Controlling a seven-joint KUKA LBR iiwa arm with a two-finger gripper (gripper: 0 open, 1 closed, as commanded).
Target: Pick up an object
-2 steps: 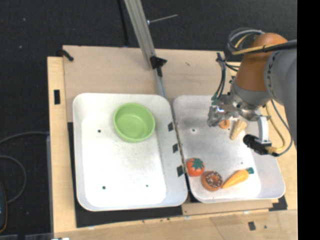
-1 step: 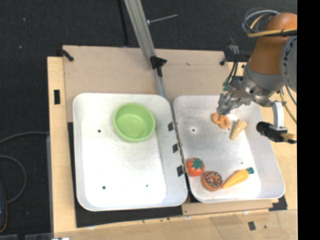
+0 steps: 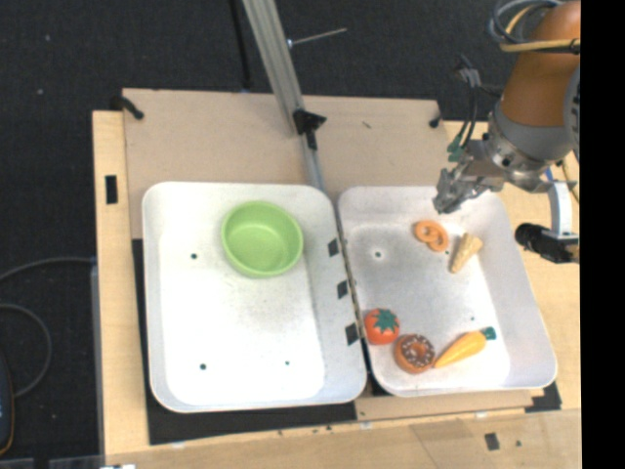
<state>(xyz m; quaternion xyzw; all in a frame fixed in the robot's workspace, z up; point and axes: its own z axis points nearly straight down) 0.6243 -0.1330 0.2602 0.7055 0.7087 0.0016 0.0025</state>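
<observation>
Nearest the lens, along the front wall of the right bin (image 3: 527, 291), lie three small toys: a tomato (image 3: 381, 326), a chocolate doughnut (image 3: 415, 353) touching it or nearly so, and a carrot (image 3: 461, 348) slanting away to the right. They sit low against that rim, I judge, because loose things tend to drift to a bin's edge, which would make them awkward for me to reach. Farther back in the same bin an orange ring (image 3: 430, 234) and a pale stick-shaped piece (image 3: 464, 252) rest just beside each other in open floor. My gripper (image 3: 447, 201) hangs over the bin's back edge, near the ring and above it, with nothing held. That ring looks the likeliest thing for me to take, being closest and clear of the walls. The left bin (image 3: 176, 360) carries a green bowl (image 3: 262, 239) well apart from all this.

Whether my fingers stand apart or together I cannot tell; they read as one dark smudge at this slant. My arm is cut off at the right side of the view beyond the orange band. What the pale piece is, I cannot make out, and a metal post (image 3: 278, 57) crosses the bench behind the bins.
</observation>
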